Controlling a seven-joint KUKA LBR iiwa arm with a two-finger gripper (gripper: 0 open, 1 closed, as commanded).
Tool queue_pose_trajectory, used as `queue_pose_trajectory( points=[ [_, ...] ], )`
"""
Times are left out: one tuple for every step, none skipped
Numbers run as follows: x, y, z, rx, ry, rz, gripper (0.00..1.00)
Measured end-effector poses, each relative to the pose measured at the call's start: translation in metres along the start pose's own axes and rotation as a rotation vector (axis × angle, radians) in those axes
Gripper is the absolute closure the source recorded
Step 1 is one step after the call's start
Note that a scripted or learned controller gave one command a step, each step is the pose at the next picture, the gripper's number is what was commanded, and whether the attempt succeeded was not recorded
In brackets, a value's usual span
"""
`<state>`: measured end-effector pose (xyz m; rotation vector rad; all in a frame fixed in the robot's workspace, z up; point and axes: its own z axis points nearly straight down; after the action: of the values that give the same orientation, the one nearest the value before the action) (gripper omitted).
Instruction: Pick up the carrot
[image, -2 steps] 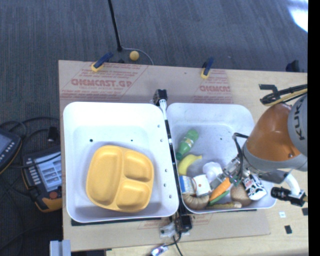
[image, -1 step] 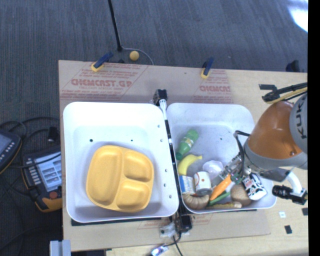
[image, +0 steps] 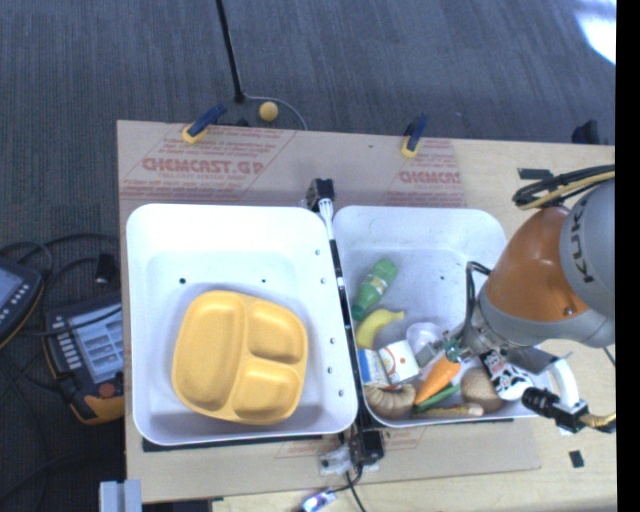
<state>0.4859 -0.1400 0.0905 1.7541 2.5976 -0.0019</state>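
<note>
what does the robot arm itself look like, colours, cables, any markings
The arm is a bulky rounded grey body with a wide orange band above the wrist and part of dark lettering on the grey shell. Black and yellow cables run along its top. White and black parts sit at the wrist end.

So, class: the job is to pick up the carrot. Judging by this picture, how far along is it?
Done: the arm has reached into the right bin, and its end effector sits at the carrot. In hand: the grasp itself; I cannot tell whether it has closed on the carrot. Left: the lift. The carrot lies low among the other items, beside the banana and the green bottle.
</note>
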Motion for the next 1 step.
queue_pose_trajectory(
  points=[
    [0.0930,0.0384,-0.1115,-0.003,0.005,0.045,1.00]
  ],
)
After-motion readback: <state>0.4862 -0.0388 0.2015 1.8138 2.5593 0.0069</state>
